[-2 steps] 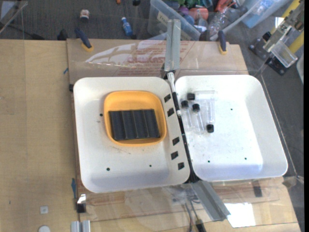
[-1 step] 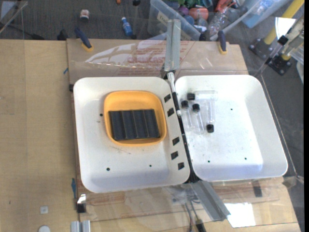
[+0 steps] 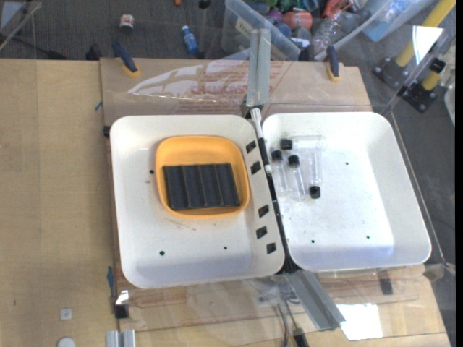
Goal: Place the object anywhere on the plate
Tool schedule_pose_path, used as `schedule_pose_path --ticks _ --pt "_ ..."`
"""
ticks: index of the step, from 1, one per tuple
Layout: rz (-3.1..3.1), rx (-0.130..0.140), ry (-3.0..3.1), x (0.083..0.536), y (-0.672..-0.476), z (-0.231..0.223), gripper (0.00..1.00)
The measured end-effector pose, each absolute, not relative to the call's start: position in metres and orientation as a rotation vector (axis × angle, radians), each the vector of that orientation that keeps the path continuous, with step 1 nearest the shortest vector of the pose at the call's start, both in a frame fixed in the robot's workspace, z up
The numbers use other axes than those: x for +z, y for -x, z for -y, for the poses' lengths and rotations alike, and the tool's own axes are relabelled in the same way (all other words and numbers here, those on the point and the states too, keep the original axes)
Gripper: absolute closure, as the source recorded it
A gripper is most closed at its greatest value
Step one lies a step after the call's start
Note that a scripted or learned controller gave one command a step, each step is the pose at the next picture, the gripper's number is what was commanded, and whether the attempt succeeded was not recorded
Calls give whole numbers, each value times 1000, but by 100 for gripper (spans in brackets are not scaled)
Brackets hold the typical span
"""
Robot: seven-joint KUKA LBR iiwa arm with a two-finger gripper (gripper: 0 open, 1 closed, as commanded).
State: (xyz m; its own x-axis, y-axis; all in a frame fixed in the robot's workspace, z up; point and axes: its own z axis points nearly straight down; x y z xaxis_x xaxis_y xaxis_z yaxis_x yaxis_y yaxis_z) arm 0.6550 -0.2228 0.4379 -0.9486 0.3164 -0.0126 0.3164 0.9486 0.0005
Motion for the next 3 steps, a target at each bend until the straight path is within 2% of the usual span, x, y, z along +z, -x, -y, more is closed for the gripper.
schedule_pose_path --ticks 3 --pt "-3030 -6 781 438 -668 220 100"
